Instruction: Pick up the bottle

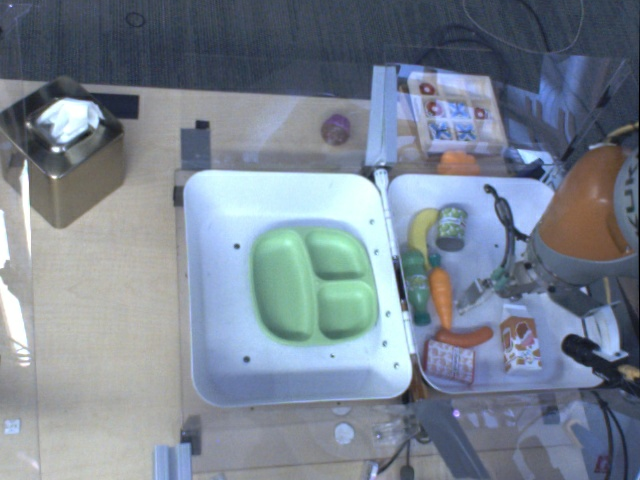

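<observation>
**Tool over right bin, bottle not grasped**

Tool (492, 286) hangs in the right bin (560, 193), grip state unclear: cannot tell. Bottle (417, 286), green, lies along that bin's left wall, touching the carrot (441, 297).

Risk: wall and carrot crowd the bottle, so a grasp could catch the carrot or slip.

Count: two bins, one green tray (314, 284), one banana (422, 231), one can (452, 226), one sausage (465, 337), two cartons (520, 344).

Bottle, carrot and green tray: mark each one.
bottle (416, 286), camera view, on its green body.
carrot (442, 296), camera view, mid-length of the orange root.
green tray (285, 293), camera view, in its large left compartment.
</observation>
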{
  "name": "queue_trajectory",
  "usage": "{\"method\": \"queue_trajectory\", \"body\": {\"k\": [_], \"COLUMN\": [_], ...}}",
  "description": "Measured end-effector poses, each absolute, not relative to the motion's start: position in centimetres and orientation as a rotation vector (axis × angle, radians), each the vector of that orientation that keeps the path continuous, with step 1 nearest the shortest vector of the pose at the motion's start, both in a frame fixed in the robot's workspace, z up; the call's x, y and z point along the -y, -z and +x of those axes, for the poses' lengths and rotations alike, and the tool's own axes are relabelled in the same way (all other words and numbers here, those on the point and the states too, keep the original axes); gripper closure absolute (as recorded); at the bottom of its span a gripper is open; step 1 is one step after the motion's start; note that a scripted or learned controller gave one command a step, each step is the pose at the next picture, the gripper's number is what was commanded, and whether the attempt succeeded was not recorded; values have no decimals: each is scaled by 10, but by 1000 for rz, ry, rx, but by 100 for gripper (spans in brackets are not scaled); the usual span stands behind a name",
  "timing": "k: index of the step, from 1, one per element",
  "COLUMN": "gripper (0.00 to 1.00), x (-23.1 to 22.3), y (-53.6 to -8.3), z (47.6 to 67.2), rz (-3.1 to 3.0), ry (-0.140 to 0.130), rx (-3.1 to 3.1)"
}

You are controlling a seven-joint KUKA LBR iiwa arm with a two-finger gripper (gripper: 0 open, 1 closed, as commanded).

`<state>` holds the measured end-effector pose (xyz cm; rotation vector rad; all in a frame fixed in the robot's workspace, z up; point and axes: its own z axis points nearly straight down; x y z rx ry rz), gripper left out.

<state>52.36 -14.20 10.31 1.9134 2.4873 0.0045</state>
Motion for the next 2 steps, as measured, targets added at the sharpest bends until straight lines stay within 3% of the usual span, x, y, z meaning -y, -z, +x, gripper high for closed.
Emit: {"method": "queue_trajectory", "body": {"k": [1,2], "gripper": [0,0], "x": [111,182], "y": [-112,-189], "z": [488,524], "rz": [2351,2310], "ry": [-6,-6], "rx": [-2080,-2118]}}
